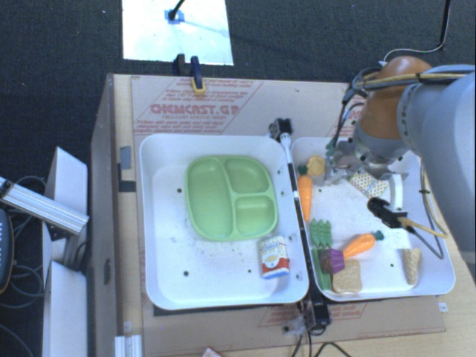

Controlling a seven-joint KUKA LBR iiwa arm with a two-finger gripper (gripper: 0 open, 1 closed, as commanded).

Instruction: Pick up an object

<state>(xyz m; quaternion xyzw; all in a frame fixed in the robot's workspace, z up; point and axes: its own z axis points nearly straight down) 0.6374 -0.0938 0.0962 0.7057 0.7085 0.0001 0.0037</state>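
My gripper (338, 163) hangs low over the far left corner of the right bin (439, 277), under the grey arm with its orange band. Just left of it lies a small yellow piece (317, 165), very close to the gripper; whether they touch is unclear. An orange carrot (305, 197) lies along the divider below that. Nearer the front are a green ridged piece (320, 233), a purple piece (332, 259), a second carrot with a green top (359, 245), a slice of toast (346, 277) and a tan wedge (410, 265). A checkered item (369, 184) sits partly under the wrist.
The left bin (160, 274) holds a green divided plate (230, 197) and a small red-and-white can (274, 256). A black cable end (385, 211) hangs from the arm over the right bin. Cardboard (193, 106) lies under both bins.
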